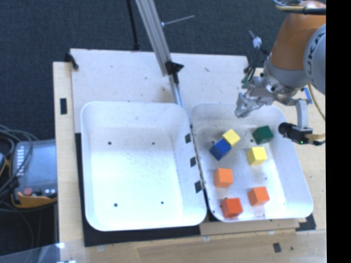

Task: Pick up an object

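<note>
Gripper point(243, 109) hovering over right bin point(293, 163) far edge, nothing held; finger state unclear. Yellow cube point(232, 137) touching blue cube point(220, 148): risking a nudged, missed grasp.

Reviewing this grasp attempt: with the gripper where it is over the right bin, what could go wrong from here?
1. The blue cube and a yellow cube touch each other, so closing on one may catch or push the other.
2. The gripper hangs near the right bin's far wall, above bare floor; a straight descent may close on nothing.
3. The green cube lies close by and could get nudged.
</note>
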